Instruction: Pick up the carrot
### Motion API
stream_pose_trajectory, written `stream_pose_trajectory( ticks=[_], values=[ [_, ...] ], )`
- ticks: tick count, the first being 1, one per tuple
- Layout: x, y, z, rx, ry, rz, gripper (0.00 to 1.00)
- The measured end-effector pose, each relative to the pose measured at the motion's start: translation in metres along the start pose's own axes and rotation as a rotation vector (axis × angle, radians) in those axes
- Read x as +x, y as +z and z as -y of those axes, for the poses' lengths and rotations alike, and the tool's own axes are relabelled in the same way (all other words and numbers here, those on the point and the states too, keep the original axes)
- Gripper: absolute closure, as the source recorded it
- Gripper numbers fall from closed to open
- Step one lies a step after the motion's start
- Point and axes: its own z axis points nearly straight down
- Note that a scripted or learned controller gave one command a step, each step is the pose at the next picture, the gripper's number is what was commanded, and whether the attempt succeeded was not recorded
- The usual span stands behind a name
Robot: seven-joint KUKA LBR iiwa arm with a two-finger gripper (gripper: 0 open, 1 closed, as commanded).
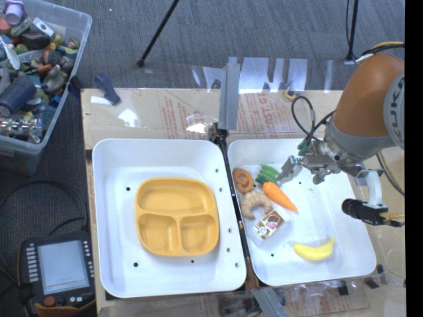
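1 carrot [279, 196] in right bin [357, 256], gripper [289, 170] just above it

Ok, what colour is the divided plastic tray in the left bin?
Yellow-orange divided plastic tray, plain, seen best in the camera view.

Carrot [279, 196] in right bin [350, 259] — croissant [255, 204] left, banana [314, 249] nearer front.

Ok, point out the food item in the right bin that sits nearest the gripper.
The carrot, orange with green leaves, lying just below the gripper. The croissant, the donut, the snack packet and the banana all lie farther off.
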Motion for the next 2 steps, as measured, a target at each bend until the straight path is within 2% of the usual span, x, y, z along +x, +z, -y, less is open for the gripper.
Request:
stream_pose_trajectory(
  ticks=[1, 2],
  values=[
    [-0.0153, 0.1245, -0.0421, -0.004, 0.031, 0.001, 0.00],
    [-0.0164, 0.1156, -0.0419, -0.002, 0.036, -0.001, 1.00]
  ],
)
